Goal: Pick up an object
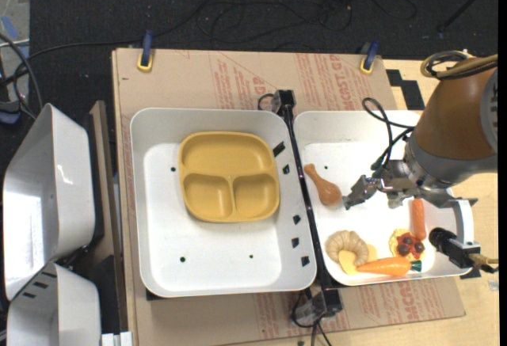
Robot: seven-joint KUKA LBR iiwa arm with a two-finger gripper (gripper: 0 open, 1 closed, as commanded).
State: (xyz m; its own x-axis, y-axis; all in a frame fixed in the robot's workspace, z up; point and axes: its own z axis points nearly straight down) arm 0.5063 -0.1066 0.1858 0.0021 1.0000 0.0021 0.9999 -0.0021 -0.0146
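A single fixed camera sits high above the table, looking down at a slant from some way off; it takes in both white bins whole, with dark floor beyond the far edge

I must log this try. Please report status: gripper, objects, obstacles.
Gripper low in right bin, nothing seen held. Drumstick just beside it. Croissant, carrot near front rim. Yellow tray in left bin.
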